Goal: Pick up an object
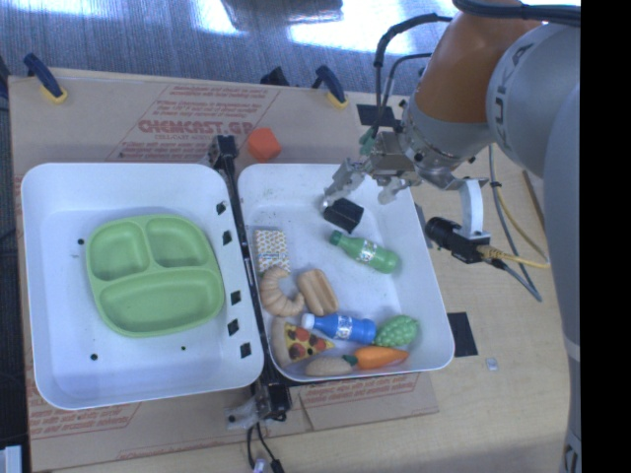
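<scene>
Nearest the camera, a carrot [376,357] and a blue-capped bottle [338,325] crowd the right bin's [431,294] front corner with a pizza slice [301,343], partly overlapped and hard to separate. Red print on the cardboard [187,116] reads "CHEMCAST". Gripper [345,208] hangs over the right bin's back half; a small black block sits at its tip, and whether the fingers are spread or closed is unclear. Green bottle [365,251] lies just beside it, toward the front, untouched. Left bin [49,363] holds a green tray [153,274].

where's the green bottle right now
In the camera view, the green bottle lies in the right bin, just below the pincer and above the blue bottle.
</scene>
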### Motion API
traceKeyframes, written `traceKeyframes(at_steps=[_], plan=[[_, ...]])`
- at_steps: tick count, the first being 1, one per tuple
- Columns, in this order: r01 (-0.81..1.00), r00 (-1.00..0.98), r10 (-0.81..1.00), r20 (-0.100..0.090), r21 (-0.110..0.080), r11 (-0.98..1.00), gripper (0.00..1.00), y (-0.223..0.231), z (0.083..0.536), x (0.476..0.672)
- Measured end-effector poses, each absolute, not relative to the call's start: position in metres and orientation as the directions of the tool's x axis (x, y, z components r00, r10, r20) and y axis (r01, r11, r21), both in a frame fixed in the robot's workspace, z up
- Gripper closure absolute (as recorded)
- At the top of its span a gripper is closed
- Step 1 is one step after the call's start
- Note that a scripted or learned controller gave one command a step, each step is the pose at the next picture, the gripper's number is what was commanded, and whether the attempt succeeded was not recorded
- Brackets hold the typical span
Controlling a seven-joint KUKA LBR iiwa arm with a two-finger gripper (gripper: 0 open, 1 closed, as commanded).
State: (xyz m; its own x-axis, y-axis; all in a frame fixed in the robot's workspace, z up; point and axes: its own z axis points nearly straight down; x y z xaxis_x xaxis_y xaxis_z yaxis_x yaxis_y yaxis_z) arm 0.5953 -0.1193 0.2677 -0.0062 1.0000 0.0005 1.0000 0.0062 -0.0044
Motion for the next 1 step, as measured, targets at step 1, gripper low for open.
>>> traceKeyframes(at_steps=[1], plan=[[1.0,-0.006,1.0,0.0,-0.007,0.006,0.0,-0.1555,0.1857,0.6271]])
